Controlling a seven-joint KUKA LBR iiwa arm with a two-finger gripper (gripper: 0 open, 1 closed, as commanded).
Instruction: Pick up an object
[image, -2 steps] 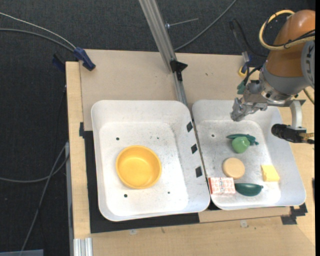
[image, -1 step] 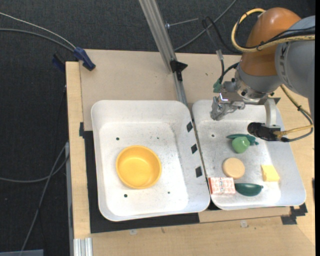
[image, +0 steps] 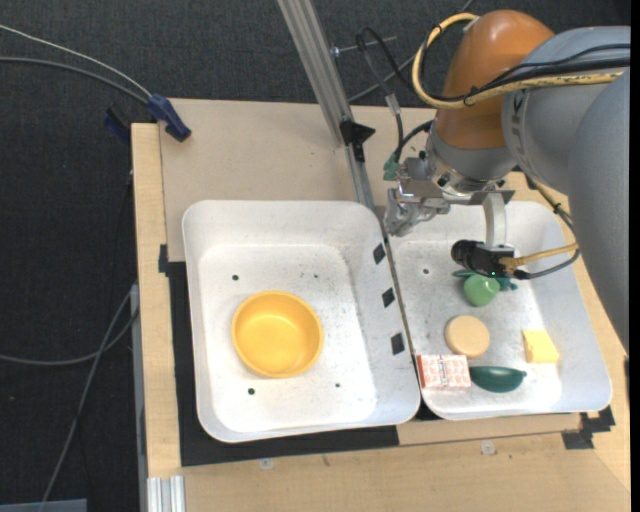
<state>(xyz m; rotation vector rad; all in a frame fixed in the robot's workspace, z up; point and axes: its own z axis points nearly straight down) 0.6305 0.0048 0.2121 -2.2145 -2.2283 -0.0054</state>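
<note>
My gripper (image: 405, 212) hangs over the far left corner of the right bin (image: 570, 300), close to the wall between the two bins. Nothing shows in it. In that bin lie a green round fruit (image: 481, 290), a tan disc (image: 467, 335), a yellow block (image: 540, 346), a red and white box (image: 443, 371) and a dark green oval thing (image: 497, 378). All of these lie nearer the camera than the gripper, apart from it. A yellow bowl (image: 277, 333) sits upright in the left bin (image: 215, 260).
The grey arm with its orange band (image: 490, 70) reaches in from the upper right, above the right bin's far side. A slanted metal pole (image: 325, 80) stands behind the bins. A blue clip (image: 168, 117) sits at the bench's far left corner.
</note>
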